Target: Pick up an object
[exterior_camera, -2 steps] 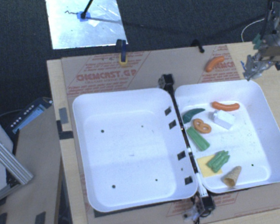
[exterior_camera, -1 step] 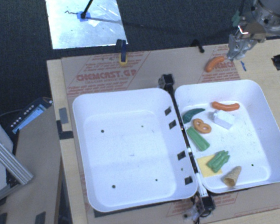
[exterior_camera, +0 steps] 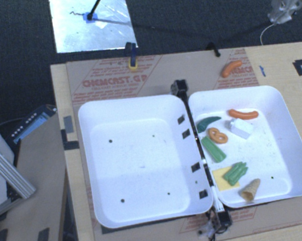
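- The gripper (exterior_camera: 288,1) hangs beyond the bench's far right corner, blurred; its grasp cannot be told.
- The right bin (exterior_camera: 290,126) holds a sausage (exterior_camera: 243,114), pretzel (exterior_camera: 217,135), white block (exterior_camera: 241,128), cone (exterior_camera: 250,189) and green pieces (exterior_camera: 236,172).
- Another sausage (exterior_camera: 231,68) lies on the bench behind that bin.
- The left bin (exterior_camera: 139,157) sits alongside.

shiny metal sheet (exterior_camera: 92,20) beyond the bench, yellow clamp (exterior_camera: 132,64) on the printed cardboard (exterior_camera: 117,74)

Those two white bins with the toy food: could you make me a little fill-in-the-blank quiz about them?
1. The toy foods all lie in the ____ bin.
2. The white block lies just below an orange ____.
3. One sausage lies outside the bins, on the ____.
4. The waffle cone is near the bin's ____ edge.

Answers: right; sausage; board; front
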`<state>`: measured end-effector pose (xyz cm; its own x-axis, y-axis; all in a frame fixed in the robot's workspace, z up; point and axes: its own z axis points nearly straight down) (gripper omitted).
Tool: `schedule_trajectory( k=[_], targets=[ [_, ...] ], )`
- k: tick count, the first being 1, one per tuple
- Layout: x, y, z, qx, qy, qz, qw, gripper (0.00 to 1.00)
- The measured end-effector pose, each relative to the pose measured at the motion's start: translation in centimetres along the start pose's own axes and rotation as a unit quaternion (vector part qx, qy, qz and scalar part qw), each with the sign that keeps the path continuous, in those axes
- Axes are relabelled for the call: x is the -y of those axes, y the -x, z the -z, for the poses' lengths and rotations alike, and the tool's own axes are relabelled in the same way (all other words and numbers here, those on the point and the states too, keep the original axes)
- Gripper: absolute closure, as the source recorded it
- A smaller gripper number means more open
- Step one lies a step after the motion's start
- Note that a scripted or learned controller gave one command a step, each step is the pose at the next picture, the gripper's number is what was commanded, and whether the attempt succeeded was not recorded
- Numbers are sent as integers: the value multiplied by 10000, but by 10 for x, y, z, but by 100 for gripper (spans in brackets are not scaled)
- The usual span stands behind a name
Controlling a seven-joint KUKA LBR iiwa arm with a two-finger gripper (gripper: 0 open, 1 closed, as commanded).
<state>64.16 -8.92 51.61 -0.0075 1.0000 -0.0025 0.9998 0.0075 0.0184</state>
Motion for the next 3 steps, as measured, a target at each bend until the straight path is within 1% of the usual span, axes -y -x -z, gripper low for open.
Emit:
schedule_trajectory(
  k=[1, 2, 3],
  targets=[
    [-25, 48, -94, -4, -92, -42, 9999, 100],
    [-23, 91, -181, -7, -97, -43, 9999, 100],
    [61, 91, -364, -34, -172, -46, 9998, 100]
  ],
)
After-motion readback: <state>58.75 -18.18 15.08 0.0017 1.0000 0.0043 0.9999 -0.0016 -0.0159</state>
